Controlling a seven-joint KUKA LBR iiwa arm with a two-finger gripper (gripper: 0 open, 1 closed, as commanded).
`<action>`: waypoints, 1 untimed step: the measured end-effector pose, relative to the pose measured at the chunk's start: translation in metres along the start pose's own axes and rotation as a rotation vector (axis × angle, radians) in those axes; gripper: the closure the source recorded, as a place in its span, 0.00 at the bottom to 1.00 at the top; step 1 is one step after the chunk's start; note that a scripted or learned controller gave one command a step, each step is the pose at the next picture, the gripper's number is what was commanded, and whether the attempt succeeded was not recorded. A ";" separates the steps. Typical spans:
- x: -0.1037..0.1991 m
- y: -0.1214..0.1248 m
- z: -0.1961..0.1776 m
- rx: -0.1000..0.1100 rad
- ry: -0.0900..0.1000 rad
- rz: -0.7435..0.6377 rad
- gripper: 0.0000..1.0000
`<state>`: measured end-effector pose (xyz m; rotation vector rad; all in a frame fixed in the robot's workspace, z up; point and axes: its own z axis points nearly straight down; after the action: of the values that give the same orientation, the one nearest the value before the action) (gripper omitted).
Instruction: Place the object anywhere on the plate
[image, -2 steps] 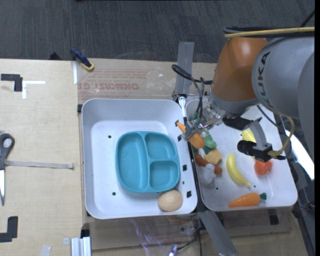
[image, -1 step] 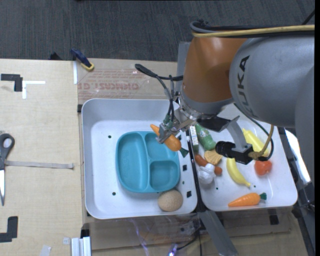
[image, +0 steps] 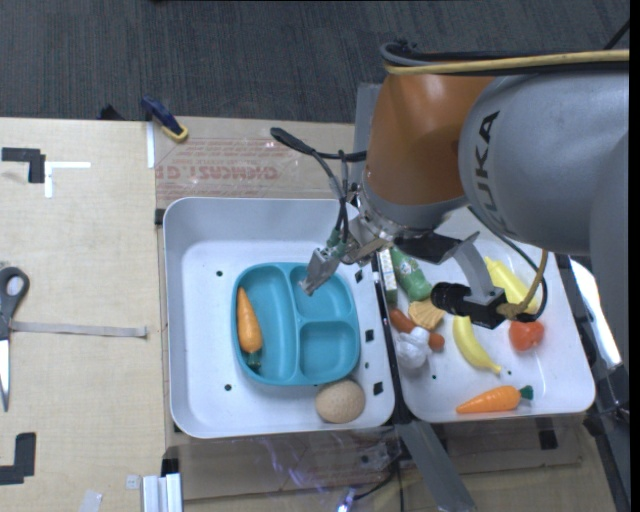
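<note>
A blue divided plate (image: 330, 345) lies in the left bin (image: 200, 330). An orange carrot (image: 248, 320) rests lengthwise in the plate's left compartment. My gripper (image: 318, 270) hangs over the plate's upper right compartment, close to its rim and well to the right of the carrot. No object shows under the gripper. The arm's orange band and grey wrist hide the bench behind the bins' far edge.
A beige round object (image: 341, 401) sits in the left bin, touching the plate's near edge. The right bin (image: 560, 385) holds two bananas (image: 473, 343), a red tomato (image: 526, 334), a second carrot (image: 490, 400), a green item (image: 410, 277) and small pieces near the divider.
</note>
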<state>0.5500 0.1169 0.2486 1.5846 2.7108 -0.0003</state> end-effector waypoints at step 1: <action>-0.001 0.001 -0.008 0.001 -0.001 0.000 1.00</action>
<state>0.5511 0.1160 0.2570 1.5839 2.7106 -0.0022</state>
